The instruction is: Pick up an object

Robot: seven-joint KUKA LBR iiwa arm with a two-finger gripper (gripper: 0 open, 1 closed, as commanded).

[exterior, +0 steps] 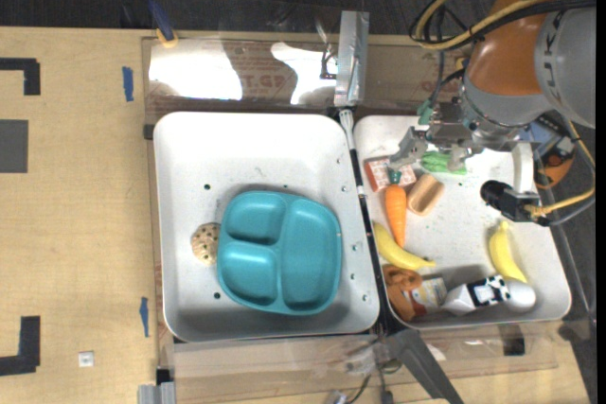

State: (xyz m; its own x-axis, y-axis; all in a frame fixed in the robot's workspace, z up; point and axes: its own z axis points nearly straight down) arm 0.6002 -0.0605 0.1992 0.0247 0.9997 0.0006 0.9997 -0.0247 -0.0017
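Observation:
My gripper (423,149) hangs over the far part of the right bin (559,293), just above a red and white packet (379,173) and a green item (445,167). A tan bread roll (425,194) and an orange carrot (395,213) lie right in front of it. Toward the near side are a yellow banana (402,251), a second banana (505,253) by the right wall, a white bottle (488,295) and an orange-brown jar (407,294). I see nothing lifted in the gripper.
The left bin (180,147) holds a teal divided plate (281,251) and a cookie (204,242) by its left edge. A metal post (351,61) stands behind the wall between the bins. Cables (454,5) loop over the arm at the right.

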